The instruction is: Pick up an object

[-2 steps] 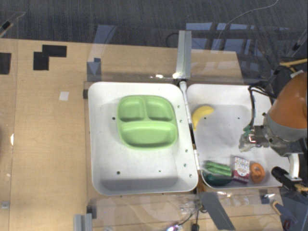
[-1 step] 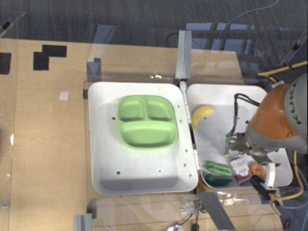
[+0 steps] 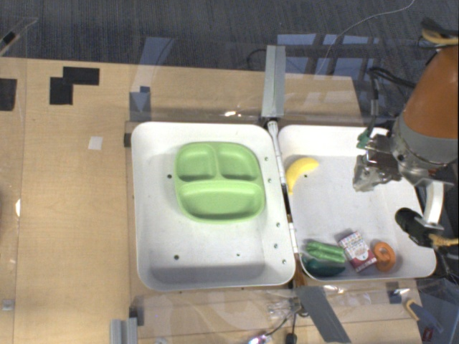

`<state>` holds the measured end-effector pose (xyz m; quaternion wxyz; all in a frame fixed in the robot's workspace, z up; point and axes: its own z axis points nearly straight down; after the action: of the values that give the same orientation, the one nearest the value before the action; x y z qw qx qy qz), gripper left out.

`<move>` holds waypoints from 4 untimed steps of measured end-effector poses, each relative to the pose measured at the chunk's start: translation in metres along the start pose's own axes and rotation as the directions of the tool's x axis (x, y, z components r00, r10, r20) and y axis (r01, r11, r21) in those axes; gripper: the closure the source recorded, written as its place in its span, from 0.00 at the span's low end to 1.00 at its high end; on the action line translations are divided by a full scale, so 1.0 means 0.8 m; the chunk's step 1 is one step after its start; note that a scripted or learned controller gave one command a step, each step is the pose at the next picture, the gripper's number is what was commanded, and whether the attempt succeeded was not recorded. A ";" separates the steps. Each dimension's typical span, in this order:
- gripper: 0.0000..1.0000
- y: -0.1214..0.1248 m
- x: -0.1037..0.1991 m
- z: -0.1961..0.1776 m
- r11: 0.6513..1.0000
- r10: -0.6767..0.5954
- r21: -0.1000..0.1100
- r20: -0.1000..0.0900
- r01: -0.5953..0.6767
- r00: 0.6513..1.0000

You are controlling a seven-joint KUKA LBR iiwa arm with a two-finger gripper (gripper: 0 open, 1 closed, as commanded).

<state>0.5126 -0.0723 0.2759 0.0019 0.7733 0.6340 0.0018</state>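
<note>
Banana (image 3: 301,169) | right bin (image 3: 337,221), left wall | tool (image 3: 369,172) nearby

My rig stands in a robotics lab: two white bins (image 3: 215,264) are fixed side by side on a plywood bench (image 3: 64,192) with metal brackets (image 3: 273,81). Left of the fingers, black marker patches (image 3: 72,83) dot the wood; cables (image 3: 373,20) trail over grey carpet (image 3: 179,13) beyond.

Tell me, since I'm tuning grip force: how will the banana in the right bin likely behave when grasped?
The banana looks smooth and curved, so it may slip or pivot between narrow jaws. It is probably a light, stiff toy, judging by its even yellow. Lying against the bin wall, it leaves little room on that side.
</note>
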 end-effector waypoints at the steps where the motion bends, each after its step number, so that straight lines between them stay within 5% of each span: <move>1: 1.00 0.023 -0.005 0.038 1.000 -0.031 0.002 0.001 0.031 1.000; 2: 1.00 0.021 -0.040 0.231 0.991 0.135 -0.009 -0.003 -0.135 0.991; 3: 1.00 0.044 -0.087 0.081 0.994 0.109 0.001 0.001 -0.109 0.994; 4: 1.00 0.095 -0.051 0.001 0.991 0.132 0.001 0.000 -0.132 0.991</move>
<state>0.5794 -0.1274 0.2755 0.0016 0.8136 0.5815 0.0016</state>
